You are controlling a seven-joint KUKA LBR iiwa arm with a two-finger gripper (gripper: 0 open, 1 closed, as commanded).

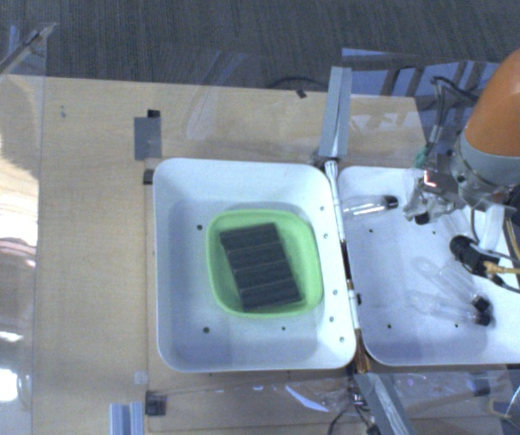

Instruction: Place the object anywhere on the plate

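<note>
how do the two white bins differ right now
The left bin holds a green plate with a dark ridged block lying on it; the right bin holds clear tube-like items with dark caps. The arm's gripper hangs over the right bin, while nothing reaches over the left bin. Both are shallow, white, round-cornered, and sit side by side on the bench.

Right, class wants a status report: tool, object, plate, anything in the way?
Tool over right bin, far edge. Dark ridged object already lying on green plate, left bin. Clear tubes lie in right bin.
</note>
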